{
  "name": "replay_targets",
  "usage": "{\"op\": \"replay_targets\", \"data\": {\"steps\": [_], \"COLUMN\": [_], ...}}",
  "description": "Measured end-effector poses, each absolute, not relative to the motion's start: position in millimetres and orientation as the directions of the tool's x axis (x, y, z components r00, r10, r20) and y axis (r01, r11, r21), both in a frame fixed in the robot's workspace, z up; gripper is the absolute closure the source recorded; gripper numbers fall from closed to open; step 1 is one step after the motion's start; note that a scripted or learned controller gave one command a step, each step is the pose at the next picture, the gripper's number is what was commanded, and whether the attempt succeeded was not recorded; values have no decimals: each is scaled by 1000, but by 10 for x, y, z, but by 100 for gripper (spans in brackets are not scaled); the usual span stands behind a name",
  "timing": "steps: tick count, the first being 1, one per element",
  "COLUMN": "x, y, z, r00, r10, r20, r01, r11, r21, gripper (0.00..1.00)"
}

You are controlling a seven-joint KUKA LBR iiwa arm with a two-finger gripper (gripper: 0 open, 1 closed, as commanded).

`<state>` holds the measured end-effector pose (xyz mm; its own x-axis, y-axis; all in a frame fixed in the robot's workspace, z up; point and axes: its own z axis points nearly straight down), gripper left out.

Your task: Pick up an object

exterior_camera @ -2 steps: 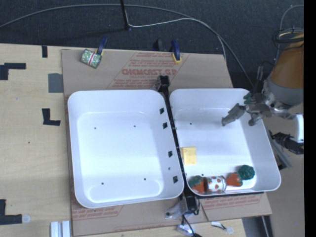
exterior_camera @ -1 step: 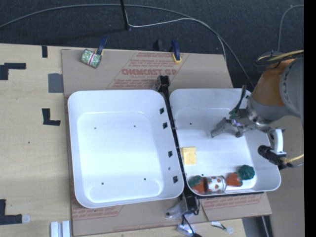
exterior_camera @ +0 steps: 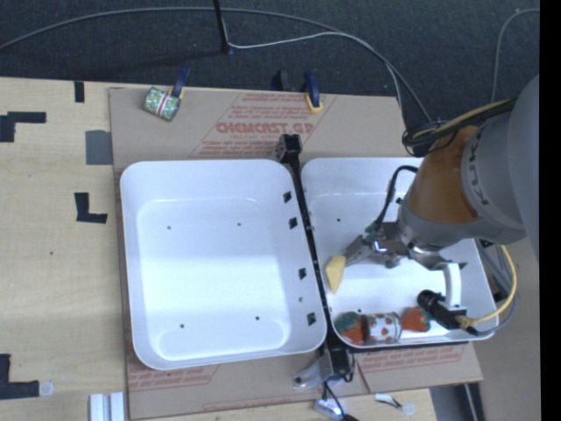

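The arm [exterior_camera: 456, 196] reached into the right bin [exterior_camera: 351, 178] from the view's right, and the claw [exterior_camera: 356, 251] stood low over the middle of that bin's floor. Whether the claw was spread or pressed together could not be determined from this angle. Nothing was seen held in it.

A yellow piece [exterior_camera: 336, 272], possibly a wedge of foam or toy fruit, lay just beside the claw, below and slightly to its left in the view, near the divider between the bins. Contact between the claw and the piece could not be confirmed.

Three small items lay in a row along the near wall of the right bin, well below the claw: a red and green item [exterior_camera: 351, 325], a white and red item [exterior_camera: 383, 325] touching it, and a red item [exterior_camera: 415, 320] down and to the claw's right.

The left bin [exterior_camera: 210, 178] sat to the claw's left, past the divider. Both bins rested on a cardboard sheet [exterior_camera: 254, 125] on the counter [exterior_camera: 48, 261]. A small green block [exterior_camera: 161, 103] lay on the cardboard, far up and left of the claw.
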<state>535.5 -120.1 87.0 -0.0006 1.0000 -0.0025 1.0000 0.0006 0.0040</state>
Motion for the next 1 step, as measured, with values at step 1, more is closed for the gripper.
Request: {"op": "replay_targets", "data": {"steps": [1], "x": [4969], "y": [-1520], "z": [1143], "r00": [50], "r10": [999], "r20": [-1], "r01": [999], "r11": [-50], "r21": [1], "gripper": [0]}}
